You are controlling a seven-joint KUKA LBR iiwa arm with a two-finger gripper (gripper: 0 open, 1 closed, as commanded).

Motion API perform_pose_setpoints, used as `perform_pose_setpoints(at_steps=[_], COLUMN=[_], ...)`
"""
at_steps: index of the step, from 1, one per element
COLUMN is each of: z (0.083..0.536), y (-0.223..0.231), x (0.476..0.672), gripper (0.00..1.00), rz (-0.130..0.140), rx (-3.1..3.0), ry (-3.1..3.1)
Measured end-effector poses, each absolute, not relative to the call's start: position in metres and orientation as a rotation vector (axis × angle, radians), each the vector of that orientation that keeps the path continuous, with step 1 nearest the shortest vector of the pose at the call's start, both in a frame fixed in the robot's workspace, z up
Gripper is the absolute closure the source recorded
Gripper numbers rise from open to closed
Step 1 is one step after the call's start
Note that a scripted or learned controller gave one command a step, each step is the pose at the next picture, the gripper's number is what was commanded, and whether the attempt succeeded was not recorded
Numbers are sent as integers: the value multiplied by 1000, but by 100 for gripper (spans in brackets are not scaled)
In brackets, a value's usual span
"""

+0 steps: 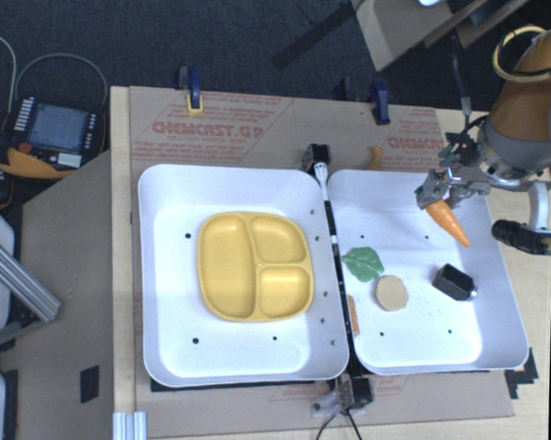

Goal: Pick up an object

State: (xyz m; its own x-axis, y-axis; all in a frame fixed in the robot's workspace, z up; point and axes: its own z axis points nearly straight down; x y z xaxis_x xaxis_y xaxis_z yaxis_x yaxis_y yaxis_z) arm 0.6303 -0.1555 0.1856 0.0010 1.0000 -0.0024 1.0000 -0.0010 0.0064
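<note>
My tool (436, 195), upper right of frame, grips the carrot's (450, 222) thick end. It looks light, stiff and slick, so I judge that end the safest hold.

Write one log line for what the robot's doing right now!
gripper at carrot top, right bin | grasp unconfirmed | leaf, cookie, black block untouched | yellow tray in left bin

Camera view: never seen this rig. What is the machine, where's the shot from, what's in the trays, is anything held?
One fixed camera looks down at a slant on a bench. The grey robot arm with an orange band reaches in from the right; its two-finger gripper is at the top of an orange toy carrot, apparently gripping it. The left shallow white bin holds a yellow three-compartment plate. The right white bin holds the carrot, a green leaf-shaped piece, a tan round disc and a small black block.
</note>
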Motion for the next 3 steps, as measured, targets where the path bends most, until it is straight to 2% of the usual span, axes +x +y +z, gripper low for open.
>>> perform_pose_setpoints(at_steps=[1, 2, 3], z=[233, 231, 219], y=[-150, -100, -47], x=[626, 621, 626], gripper=[100, 100, 100], rz=[5, 0, -1], rx=[2216, 2218, 2218], ry=[2218, 2229, 2231])
